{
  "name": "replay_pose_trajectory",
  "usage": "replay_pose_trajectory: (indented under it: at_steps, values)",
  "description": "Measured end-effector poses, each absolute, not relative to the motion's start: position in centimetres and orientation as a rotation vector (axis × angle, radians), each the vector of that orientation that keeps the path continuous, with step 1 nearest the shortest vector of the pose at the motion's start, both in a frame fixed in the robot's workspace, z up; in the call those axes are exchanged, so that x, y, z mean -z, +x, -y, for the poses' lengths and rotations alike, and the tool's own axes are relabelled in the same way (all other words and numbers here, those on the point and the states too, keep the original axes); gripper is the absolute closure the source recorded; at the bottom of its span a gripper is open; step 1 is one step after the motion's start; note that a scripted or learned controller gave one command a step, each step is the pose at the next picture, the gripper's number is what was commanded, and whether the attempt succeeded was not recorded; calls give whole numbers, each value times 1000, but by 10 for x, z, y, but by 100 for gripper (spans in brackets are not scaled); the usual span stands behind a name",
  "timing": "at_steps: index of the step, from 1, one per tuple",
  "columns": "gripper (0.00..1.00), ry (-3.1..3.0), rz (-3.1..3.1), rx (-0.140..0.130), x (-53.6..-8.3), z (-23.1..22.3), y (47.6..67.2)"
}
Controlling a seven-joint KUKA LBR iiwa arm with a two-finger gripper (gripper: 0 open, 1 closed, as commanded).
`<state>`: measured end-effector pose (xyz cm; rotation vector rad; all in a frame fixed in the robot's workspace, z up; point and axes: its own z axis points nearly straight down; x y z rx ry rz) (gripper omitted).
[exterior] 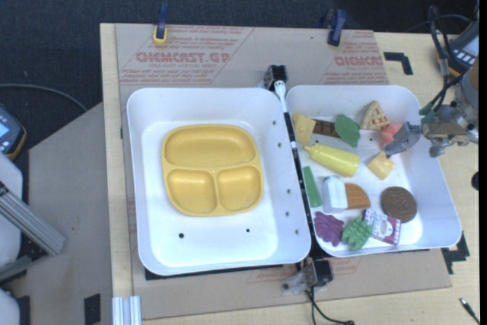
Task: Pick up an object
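Observation:
The right bin [434,171] holds several toy foods: a yellow mustard bottle [332,158], a pizza slice [374,116], a pink piece [389,135], a yellow cheese cube [380,164], a brown cookie [399,204], a green leaf [348,129], purple grapes [329,227] and a pink packet [382,227]. My gripper [417,148] hangs over the right side of this bin, just right of the pink piece and the cheese cube. It is open and nothing sits between its fingers.
A yellow three-compartment tray [209,167] lies in the left bin [144,186]. A black divider clamp [275,76] sits between the bins. Blue clamps [335,27] hold the board at the back. Cables hang at the far right.

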<state>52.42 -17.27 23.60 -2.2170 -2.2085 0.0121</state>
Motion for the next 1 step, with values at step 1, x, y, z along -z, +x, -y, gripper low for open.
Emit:
replay_pose_trajectory:
  at_steps: [1]
  values:
    - [0,-2221,2221,0,-243,172,527]
